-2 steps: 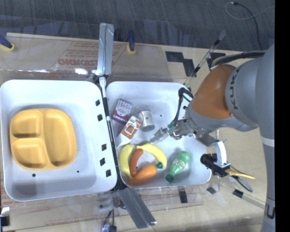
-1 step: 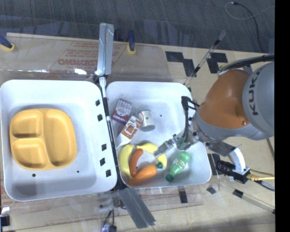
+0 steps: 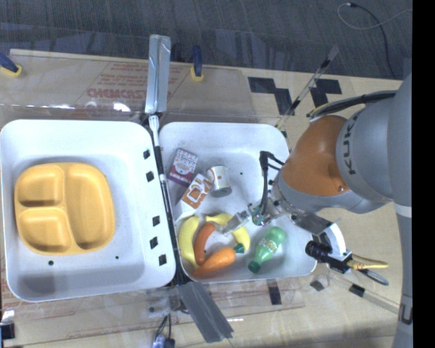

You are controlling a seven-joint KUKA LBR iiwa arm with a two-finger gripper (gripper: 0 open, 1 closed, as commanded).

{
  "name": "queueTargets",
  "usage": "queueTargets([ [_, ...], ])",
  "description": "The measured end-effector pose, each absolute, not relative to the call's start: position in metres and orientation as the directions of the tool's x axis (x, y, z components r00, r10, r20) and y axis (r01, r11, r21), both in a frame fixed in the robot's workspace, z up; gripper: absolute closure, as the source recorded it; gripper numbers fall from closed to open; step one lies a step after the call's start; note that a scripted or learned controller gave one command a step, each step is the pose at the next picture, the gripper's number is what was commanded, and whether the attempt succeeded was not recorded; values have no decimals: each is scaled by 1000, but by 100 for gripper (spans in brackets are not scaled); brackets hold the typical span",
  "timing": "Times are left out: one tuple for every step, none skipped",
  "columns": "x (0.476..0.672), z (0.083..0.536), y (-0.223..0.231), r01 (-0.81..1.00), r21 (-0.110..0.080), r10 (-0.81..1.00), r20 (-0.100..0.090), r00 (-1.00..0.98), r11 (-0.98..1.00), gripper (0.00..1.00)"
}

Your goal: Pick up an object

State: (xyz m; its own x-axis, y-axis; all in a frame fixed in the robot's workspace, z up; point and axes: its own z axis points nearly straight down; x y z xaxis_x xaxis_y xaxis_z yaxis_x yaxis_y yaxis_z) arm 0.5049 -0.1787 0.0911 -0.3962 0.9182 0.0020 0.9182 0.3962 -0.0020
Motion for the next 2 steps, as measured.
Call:
queueTargets([
  [505,101,-179,917,-2,917,2,-400,400,100],
  [542,222,-107,944,-1,944,1,-331,331,100],
])
